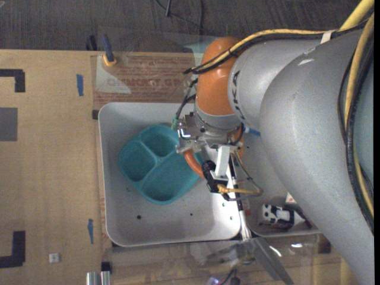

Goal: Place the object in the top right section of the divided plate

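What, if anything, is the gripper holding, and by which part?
It cannot be told: an orange thing shows under the gripper at the edge of the teal divided plate, but any hold is hidden.

Dark carpet floor point(267, 5) beyond a pale wooden bench point(47, 159)

Dim, soft-focus frame; glare on the grey arm point(309, 100), faint shadows.

Free bin floor point(148, 221) below and left of the divided plate point(148, 162). Arm point(285, 88) overhangs its right edge.
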Robot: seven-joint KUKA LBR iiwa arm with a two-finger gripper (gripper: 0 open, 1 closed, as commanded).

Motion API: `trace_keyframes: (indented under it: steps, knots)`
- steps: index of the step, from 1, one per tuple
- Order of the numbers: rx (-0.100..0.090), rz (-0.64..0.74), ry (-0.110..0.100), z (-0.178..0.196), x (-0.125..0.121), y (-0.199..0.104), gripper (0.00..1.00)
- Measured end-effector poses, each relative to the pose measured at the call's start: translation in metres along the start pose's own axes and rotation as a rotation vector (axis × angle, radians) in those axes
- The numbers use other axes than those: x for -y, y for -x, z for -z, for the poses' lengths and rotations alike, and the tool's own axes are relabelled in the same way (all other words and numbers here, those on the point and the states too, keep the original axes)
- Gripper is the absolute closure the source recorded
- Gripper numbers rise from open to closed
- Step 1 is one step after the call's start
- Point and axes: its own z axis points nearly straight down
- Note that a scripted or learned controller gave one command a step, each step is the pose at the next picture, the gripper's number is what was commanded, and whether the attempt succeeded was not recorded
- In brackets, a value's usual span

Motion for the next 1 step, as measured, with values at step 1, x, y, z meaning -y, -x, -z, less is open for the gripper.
trace_keyframes:
  steps: [1]
  knots:
    - [0.0,-0.184,0.003,0.0394,-0.0645,-0.0075,1.0]
